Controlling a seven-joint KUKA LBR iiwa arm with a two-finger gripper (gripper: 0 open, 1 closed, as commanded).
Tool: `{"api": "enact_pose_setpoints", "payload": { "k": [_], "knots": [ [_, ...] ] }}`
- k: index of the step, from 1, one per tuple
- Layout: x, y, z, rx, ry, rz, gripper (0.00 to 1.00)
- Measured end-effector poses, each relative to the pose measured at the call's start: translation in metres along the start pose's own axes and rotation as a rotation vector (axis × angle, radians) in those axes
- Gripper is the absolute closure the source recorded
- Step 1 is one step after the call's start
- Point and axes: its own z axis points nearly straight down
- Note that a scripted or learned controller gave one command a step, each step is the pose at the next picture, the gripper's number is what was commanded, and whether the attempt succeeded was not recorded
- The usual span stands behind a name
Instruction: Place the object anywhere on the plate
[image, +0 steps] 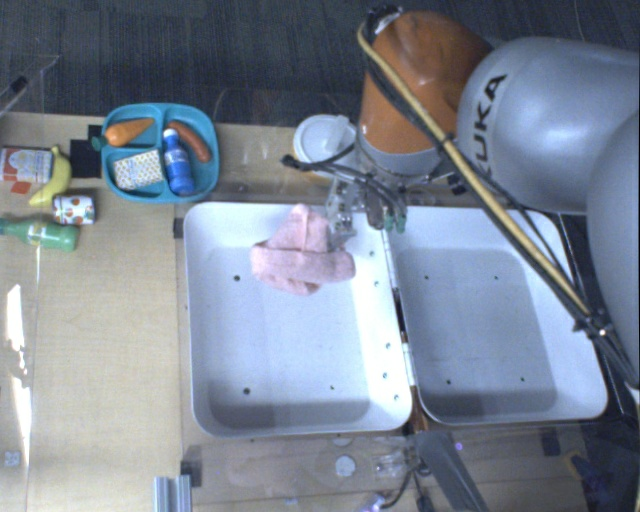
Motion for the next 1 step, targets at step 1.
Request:
{"api": "enact_pose_setpoints", "payload": {
  "k": [1],
  "knots": [
    [-0.0002, -0.0002, -0.0003, 0.000, 0.000, 0.000, 0.00]
  ]
}}
